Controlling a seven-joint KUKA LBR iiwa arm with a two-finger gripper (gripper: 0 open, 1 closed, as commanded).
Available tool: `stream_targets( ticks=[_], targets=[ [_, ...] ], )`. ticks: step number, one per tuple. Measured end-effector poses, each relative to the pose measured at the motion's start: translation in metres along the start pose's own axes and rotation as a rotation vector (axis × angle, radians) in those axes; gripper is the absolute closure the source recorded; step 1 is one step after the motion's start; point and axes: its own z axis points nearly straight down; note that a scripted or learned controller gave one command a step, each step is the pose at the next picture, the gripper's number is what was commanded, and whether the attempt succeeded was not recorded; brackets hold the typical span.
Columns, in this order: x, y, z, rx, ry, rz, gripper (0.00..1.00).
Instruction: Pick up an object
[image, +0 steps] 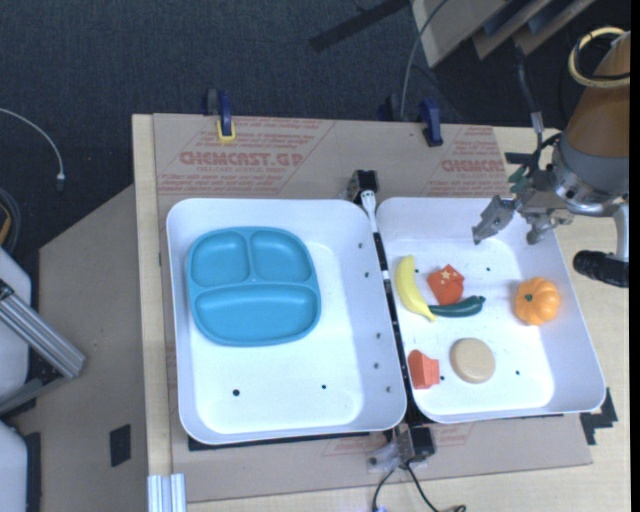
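The gripper (514, 224) hangs spread and bare over the right bin (570, 390), above the banana (410, 288) and small pumpkin (537, 300).

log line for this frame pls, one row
phase: pre-grasp | gripper: open, nothing held, above right bin upper area | nearest items: banana, pumpkin | left bin: blue divided plate
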Motion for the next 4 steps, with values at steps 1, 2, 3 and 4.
stream_targets(
  ticks=[1, 2, 3, 4],
  targets=[
    [0.001, 0.003, -0.009, -0.015, -0.002, -0.003, 0.0],
    [0.0, 0.0, 0.034, -0.01, -0.002, -0.003, 0.0],
    [-0.007, 0.003, 0.08, -0.01, -0.002, -0.002, 0.0],
    [-0.006, 0.008, 0.116, -0.024, 0.0, -0.003, 0.0]
  ],
)
